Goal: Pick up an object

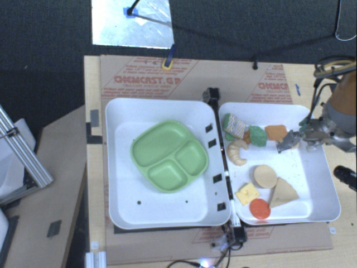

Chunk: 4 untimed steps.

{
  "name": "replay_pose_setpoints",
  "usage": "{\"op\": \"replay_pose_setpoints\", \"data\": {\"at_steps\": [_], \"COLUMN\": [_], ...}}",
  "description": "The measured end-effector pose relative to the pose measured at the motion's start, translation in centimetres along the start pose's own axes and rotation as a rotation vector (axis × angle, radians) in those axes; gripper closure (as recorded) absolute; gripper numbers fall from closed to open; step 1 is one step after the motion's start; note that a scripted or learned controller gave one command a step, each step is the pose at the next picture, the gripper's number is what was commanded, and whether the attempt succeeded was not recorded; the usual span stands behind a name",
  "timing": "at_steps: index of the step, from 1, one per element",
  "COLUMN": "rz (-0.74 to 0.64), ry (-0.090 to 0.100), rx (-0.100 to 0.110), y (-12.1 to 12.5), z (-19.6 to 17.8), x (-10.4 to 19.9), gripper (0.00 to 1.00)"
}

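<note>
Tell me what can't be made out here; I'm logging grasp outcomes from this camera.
- End effector, camera view: small and blurred, so its state and any contact with the orange piece are unclear.
- Arm: cut off by the right edge.
- Green piece: too small to identify.

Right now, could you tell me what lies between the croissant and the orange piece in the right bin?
In the camera view, a green piece sits between the croissant and the orange piece.
</note>
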State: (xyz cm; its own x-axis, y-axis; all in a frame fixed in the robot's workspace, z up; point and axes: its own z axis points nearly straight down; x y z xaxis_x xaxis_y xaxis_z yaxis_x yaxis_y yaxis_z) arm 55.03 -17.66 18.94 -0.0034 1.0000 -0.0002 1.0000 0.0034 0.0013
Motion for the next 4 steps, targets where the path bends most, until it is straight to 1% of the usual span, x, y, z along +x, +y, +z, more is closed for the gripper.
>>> {"op": "replay_pose_setpoints", "data": {"at_steps": [1,2,3,4], "rz": [0.002,0.002,0.002,-0.001], "ry": [0.001,0.001,-0.001,-0.002], "rx": [0.003,0.002,-0.003,-0.006], "y": [0.1,0.1,0.3,0.3], "z": [6.2,10.7,9.4,3.1], "x": [-0.4,-0.3,-0.4,0.1], "gripper": [0.00,0.00,1.00,1.00]}}
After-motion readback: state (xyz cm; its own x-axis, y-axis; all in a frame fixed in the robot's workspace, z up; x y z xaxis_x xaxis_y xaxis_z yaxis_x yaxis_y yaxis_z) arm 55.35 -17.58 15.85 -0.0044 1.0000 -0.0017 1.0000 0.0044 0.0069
